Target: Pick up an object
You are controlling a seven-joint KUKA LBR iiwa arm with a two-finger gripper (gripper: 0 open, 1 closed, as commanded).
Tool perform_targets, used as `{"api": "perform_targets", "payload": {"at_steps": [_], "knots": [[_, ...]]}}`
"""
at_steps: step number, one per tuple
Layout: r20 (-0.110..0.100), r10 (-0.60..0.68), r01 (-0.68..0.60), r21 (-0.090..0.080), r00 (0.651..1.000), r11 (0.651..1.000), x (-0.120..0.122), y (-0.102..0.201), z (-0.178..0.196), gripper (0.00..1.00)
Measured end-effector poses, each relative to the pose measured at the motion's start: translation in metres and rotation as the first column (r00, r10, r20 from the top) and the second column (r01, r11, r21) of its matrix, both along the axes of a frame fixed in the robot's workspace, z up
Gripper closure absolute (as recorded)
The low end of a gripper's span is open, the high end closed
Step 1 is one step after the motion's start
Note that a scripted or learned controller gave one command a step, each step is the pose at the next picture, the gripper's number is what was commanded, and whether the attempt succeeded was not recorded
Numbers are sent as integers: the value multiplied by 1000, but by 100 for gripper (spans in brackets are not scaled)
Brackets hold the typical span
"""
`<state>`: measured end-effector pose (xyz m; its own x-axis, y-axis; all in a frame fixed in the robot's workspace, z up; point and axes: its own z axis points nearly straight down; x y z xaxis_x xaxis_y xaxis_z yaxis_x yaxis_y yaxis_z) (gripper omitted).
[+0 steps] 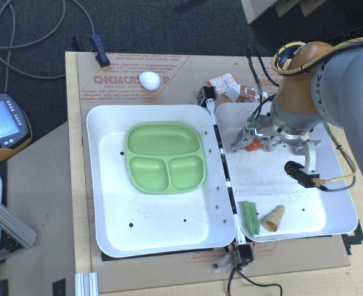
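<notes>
Hiding jaws (250,142): grey wrist (292,125)

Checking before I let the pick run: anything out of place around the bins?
Yes. A white egg lies on the cardboard behind the left bin, outside both bins, and some crumpled wrappers sit beyond the right bin's far edge.

The green divided plate (166,156) takes up the left bin's (101,184) middle, leaving open floor along its lower edge.
</notes>
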<state>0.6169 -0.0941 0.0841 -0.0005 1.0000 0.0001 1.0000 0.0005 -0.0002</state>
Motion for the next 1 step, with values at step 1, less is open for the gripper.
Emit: {"api": "perform_targets", "payload": {"at_steps": [1], "knots": [[2, 1, -1, -1, 1000, 1000, 50, -21, 1, 0]]}}
